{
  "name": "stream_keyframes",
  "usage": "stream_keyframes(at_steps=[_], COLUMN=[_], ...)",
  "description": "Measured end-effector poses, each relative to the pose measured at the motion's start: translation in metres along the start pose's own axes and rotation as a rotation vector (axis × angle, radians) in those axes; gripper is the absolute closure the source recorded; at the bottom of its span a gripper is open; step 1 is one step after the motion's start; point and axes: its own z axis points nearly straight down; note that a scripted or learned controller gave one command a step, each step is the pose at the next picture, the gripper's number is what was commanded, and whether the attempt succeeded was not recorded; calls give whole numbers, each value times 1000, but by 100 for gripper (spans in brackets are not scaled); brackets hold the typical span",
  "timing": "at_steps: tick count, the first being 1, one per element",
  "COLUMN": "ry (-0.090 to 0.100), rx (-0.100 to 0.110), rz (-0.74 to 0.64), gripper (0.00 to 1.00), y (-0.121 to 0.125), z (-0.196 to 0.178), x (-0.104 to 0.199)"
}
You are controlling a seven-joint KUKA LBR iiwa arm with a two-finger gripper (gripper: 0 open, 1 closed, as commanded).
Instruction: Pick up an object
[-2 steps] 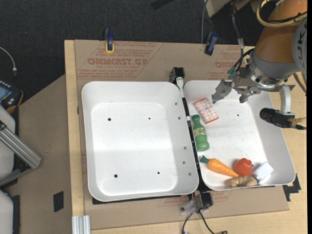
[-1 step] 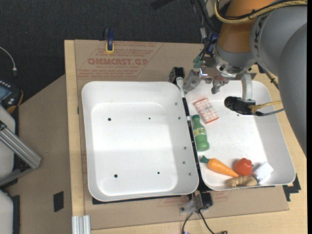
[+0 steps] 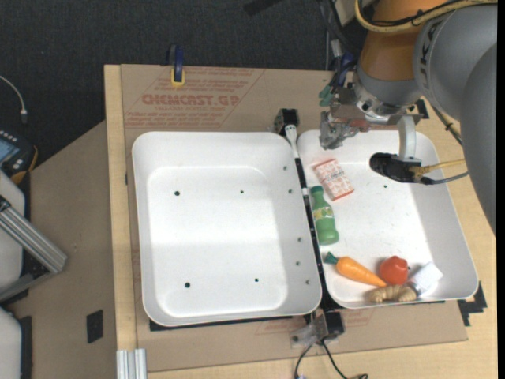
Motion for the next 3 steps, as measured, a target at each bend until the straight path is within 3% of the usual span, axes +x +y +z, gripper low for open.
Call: stream_keyframes(at_steps=[1, 2, 3], ry=[1, -4, -8], rx=[-4, -3, -6], rz=[6, 9, 10], gripper=[100, 100, 100], y=[-74, -58, -63], z=[-106, -154, -234], x=[-20, -96, -184])
